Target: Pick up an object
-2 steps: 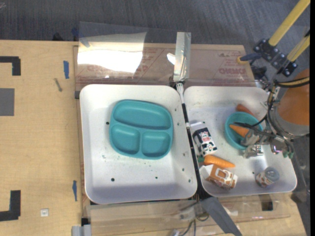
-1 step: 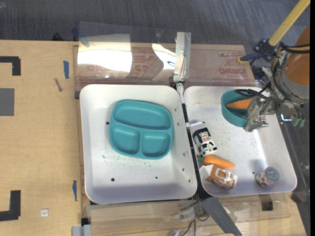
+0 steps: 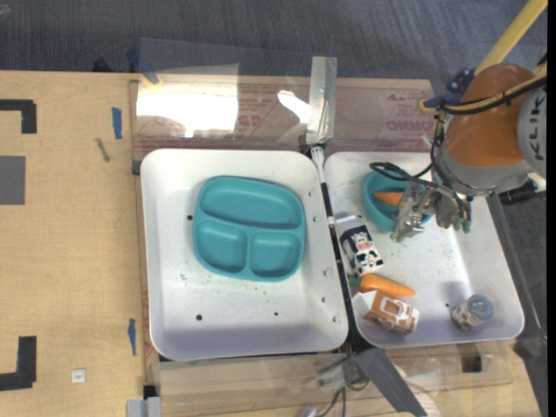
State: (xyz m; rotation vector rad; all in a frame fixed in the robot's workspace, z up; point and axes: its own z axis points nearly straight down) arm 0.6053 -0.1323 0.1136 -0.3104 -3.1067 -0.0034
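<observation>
**Right bin: arm over clutter**

I log, by size: counter (image 3: pixel 61 233); left bin (image 3: pixel 165 320) bearing teal divided tray (image 3: pixel 249 227); right bin (image 3: pixel 499 302); arm (image 3: pixel 486 129); gripper (image 3: pixel 421 211), jaws' state I cannot tell, beside teal bowl (image 3: pixel 382 202); black-and-white carton (image 3: pixel 359 243); orange carrot (image 3: pixel 387 285) touching printed box (image 3: pixel 391 313); small can (image 3: pixel 472 312), apart.

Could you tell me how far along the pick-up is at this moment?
Done: the gripper is over the right bin, beside the teal bowl. In hand: nothing visibly held. Left: grasping and lifting something; the carrot, small carton and can lie on the bin floor.
</observation>
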